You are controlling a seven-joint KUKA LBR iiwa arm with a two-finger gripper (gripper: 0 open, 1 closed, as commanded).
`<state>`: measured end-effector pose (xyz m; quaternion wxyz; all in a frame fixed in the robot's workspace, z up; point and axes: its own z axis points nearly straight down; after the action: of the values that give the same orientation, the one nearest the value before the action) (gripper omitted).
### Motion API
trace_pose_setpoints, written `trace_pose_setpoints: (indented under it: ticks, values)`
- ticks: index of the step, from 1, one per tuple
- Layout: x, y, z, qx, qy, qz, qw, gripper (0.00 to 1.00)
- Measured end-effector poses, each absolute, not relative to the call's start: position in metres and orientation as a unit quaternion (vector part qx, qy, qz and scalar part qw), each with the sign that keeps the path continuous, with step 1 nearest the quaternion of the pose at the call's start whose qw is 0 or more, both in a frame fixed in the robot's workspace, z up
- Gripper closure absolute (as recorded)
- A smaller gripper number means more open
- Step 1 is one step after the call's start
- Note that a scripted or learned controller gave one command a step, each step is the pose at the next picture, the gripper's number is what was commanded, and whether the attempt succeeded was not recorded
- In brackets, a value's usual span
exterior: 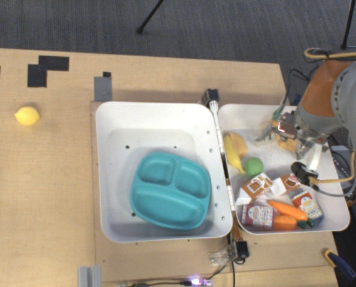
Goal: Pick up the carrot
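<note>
- Carrot (291,208) lies in the right bin (339,220), close to its front edge, between small food packets; an orange piece (284,222) sits just beside it, on top of a red-labelled pouch (256,215).
- The tool (285,127) hangs over the far part of the same bin, well apart from the carrot, near a banana (233,150) and a green ball (253,165). Whether it is spread or pressed together I cannot tell; nothing is seen pinched in it.
- I judge that the step in hand is the approach: no grasp is made yet.
- The next move calls for travelling toward the bin's front and coming down across the carrot without catching the packets around it.
- The counter (46,178) is light wood. The left bin (112,160) holds a teal divided tray (170,190), and a lemon (27,116) rests far left.
- Behind the counter is dark grey carpet.
</note>
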<state>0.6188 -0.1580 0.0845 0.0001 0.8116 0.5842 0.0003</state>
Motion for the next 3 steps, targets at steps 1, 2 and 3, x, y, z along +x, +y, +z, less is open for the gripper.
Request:
trace_pose_setpoints:
  ticks: [1,2,3]
  values:
    - [0.603,-0.18,0.085,0.786,0.618,0.0003,0.0,0.0]
    - [0.649,-0.184,0.102,0.721,0.693,0.001,0.002,0.0]
    - [0.645,-0.197,0.086,0.658,0.753,0.0029,-0.001,0.0]
